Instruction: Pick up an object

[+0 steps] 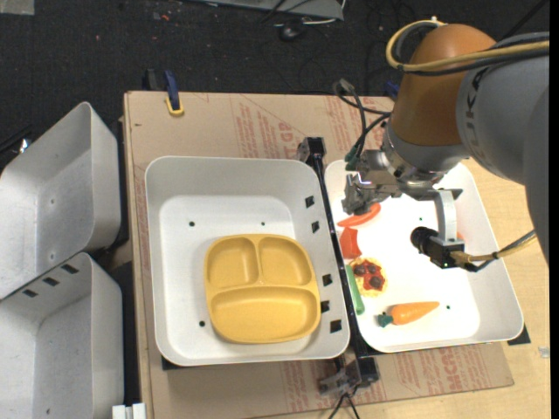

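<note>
Cardboard-topped bench, two white bins. Gripper [361,201] hangs low over right bin [489,260], close above red pepper piece [358,217], likely lining up; finger spread cannot tell. Carrot [410,312] lies nearer bin's front.

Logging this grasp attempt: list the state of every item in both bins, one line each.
yellow divided plate: flat, upright, in the left bin.
carrot: lying on its side, right bin.
red pepper: lying below the gripper.
pizza slice: lying flat.
green strip: lying along the bin's left wall.

Open floor right of carrot [410,312]
</note>
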Robot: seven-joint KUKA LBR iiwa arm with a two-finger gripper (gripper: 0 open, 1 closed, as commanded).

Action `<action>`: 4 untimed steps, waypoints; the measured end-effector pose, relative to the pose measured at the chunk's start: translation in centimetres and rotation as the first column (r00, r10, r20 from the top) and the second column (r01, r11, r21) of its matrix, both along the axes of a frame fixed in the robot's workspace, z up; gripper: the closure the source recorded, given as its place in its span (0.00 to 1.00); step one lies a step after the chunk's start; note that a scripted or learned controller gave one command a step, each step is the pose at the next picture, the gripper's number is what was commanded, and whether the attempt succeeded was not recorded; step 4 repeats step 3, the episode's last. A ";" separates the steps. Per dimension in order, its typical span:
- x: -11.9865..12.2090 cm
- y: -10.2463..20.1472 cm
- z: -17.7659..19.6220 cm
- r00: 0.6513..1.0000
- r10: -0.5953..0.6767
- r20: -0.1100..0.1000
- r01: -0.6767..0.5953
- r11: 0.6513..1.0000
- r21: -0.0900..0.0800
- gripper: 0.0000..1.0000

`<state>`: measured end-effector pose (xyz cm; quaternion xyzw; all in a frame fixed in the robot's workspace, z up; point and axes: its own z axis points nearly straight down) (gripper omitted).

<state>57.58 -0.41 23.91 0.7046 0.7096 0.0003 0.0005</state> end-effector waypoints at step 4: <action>4.4 8.7 -0.4 1.000 -0.005 -0.001 0.005 1.000 0.000 0.00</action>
